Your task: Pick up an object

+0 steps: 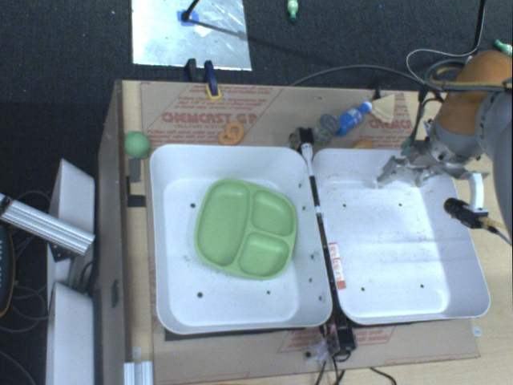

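Your green divided plate (244, 228) lies in the left bin (172, 215), well left of the pincer (409, 171) | pincer spread wide, holding nothing | arm (469, 111) reaches over the right bin's (449, 295) far right corner.

Bench (264, 107): brown board top with red lettering. On it, two shallow white bins side by side, touching: left bin (172, 303) and right bin (461, 291). Along the far strip: green ball (137, 143) at the left edge, orange ring (231, 133), blue clamp (210, 79), blue bottle (353, 119) lying on its side.
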Available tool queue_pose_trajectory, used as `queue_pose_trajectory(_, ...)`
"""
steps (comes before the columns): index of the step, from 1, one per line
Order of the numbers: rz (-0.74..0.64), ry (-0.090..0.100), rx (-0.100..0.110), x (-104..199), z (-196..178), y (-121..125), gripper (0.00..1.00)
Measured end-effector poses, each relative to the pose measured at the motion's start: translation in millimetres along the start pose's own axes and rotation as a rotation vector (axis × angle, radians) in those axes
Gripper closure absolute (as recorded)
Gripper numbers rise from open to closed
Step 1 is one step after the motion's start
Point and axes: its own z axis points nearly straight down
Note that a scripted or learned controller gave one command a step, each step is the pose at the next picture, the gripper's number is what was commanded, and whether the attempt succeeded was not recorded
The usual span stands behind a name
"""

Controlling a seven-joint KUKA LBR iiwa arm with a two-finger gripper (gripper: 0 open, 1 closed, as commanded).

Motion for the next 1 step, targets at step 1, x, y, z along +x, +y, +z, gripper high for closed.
queue_pose_trajectory(1,0.000,-0.003,-0.002,7.2,0.6,-0.2,0.00)
